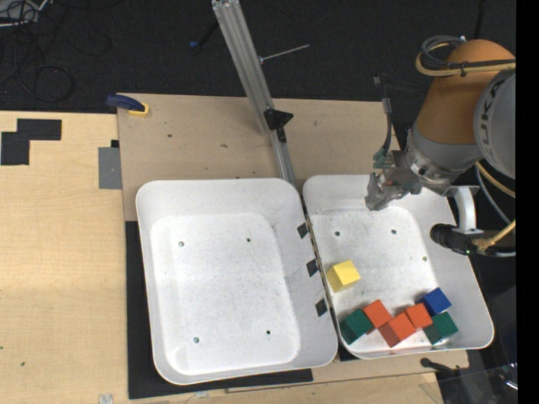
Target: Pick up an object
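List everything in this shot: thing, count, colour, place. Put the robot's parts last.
yellow block: 1, yellow, right bin, left of middle, apart from the rest
orange blocks: 3, orange, right bin, near edge cluster
green blocks: 2, dark green, either end of that cluster
blue block: 1, blue, behind the right green block
bins: 2, white, side by side on the bench
metal rail: 1, silver, slanting behind the bins
gripper: 1, grey, over the right bin's far edge
arm: 1, grey and orange, right side
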You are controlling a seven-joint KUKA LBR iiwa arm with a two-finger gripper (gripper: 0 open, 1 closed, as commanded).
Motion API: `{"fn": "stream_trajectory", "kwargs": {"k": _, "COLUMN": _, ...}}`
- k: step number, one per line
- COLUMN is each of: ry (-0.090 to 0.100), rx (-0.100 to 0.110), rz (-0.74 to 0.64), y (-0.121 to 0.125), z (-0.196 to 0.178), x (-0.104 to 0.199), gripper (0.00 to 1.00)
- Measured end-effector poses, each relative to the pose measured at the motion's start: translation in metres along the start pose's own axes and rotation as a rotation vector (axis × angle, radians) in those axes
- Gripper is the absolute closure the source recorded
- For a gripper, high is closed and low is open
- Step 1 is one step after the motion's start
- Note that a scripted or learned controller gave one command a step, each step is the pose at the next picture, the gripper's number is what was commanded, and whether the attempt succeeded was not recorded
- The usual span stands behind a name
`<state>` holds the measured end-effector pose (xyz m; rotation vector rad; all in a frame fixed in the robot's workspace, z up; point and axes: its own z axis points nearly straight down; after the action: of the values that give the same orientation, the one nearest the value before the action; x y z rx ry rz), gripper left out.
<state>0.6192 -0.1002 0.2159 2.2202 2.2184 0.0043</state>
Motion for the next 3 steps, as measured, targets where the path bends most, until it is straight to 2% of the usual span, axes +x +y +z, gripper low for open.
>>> {"fn": "stream_trajectory", "kwargs": {"k": 1, "ry": 0.0, "rx": 0.004, "rz": -0.002, "y": 0.0, "z": -0.015, "x": -0.002, "gripper": 1.0}}
{"fn": "stream_trajectory", "kwargs": {"k": 2, "ry": 0.002, "rx": 0.007, "rz": -0.005, "y": 0.001, "z": -0.02, "x": 0.049, "gripper": 1.0}}
{"fn": "stream_trajectory", "kwargs": {"k": 3, "ry": 0.001, "rx": 0.007, "rz": -0.004, "y": 0.012, "z": -0.007, "x": 0.099, "gripper": 1.0}}
